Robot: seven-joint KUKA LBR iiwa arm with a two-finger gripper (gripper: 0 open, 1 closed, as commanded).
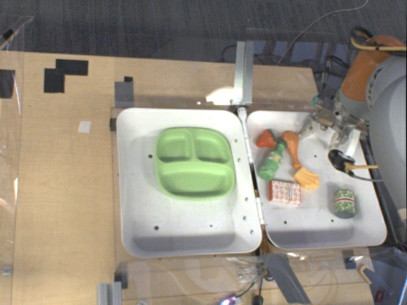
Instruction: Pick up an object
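In the camera view, the grey arm (389, 100) is seen reaching in from the right edge of the frame. Its orange band (364, 68) is at the upper right, and the wrist is bent down over the upper right corner of the right bin (318, 237). The gripper (332, 126) is placed over that corner; whether it is released or clenched cannot be told.

To its left in that bin a red toy (266, 138), a green bottle (272, 162) and an orange piece with a yellow end (296, 161) are clustered. A red-and-white box (285, 192) is set just below them, and a green can (344, 203) lies at the lower right. A green divided plate (194, 161) is laid in the left bin (137, 227).
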